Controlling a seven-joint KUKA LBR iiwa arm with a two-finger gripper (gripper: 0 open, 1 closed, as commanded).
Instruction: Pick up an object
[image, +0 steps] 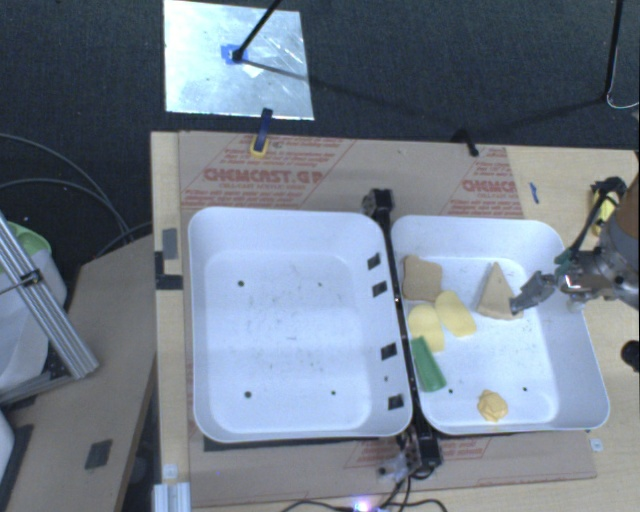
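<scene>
While the tool (530, 292) reaches in over the right bin (570, 345), its tip just beside the tan wedge (494, 291), I cannot tell how it is set. I count six things there: the wedge, a tan block (422, 277), two yellow pieces (457, 316), a green stick (428, 364) and a small yellow lump (491, 405). The arm is cut off at the frame edge beyond the tabletop (340, 165).

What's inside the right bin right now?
The right bin holds a tan square, tan wedge, two yellow pieces, a green stick and a small yellow lump. The gripper covers the wedge's right edge.
</scene>
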